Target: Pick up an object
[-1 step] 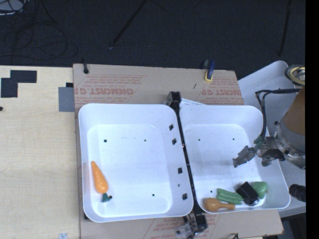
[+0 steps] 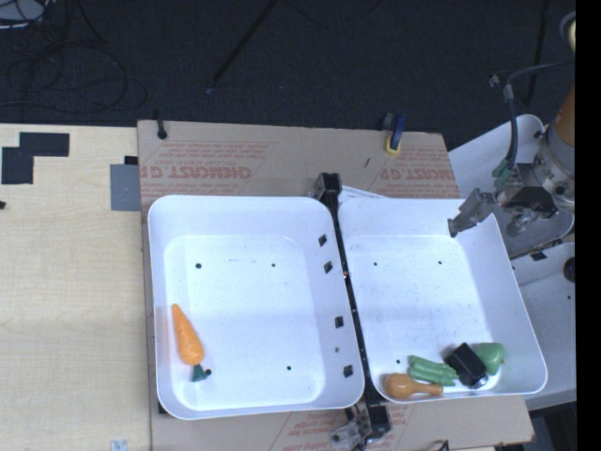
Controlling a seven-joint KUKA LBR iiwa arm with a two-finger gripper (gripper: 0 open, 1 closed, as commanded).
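**Arm waiting at the bin's edge, nothing picked yet**

The gripper (image 2: 484,209) is hanging over the upper right rim of the right bin (image 2: 498,252), with grey fingers (image 2: 467,216) pointing toward the bin's interior. Nothing is showing between them, and whether they are spread wide or drawn narrow cannot be told from this slant.

Nearest to the fingers, the bin floor directly under and beside them is lying bare. Farther off, well apart from the fingers in the bin's bottom corner, a small cluster is sitting: a black block (image 2: 466,365) resting against a green vegetable (image 2: 490,353), a green pod (image 2: 430,370) just beside it, and an orange-yellow gourd (image 2: 411,386) touching the pod's lower side.

Farthest away, across the divider in the left bin (image 2: 235,216), an orange carrot (image 2: 187,336) is lying near the left wall.

Judging by this, the task is sitting at its start: no object is being held, and choosing a target, descending, closing and lifting are all remaining. The cluster looks like the closer candidate.
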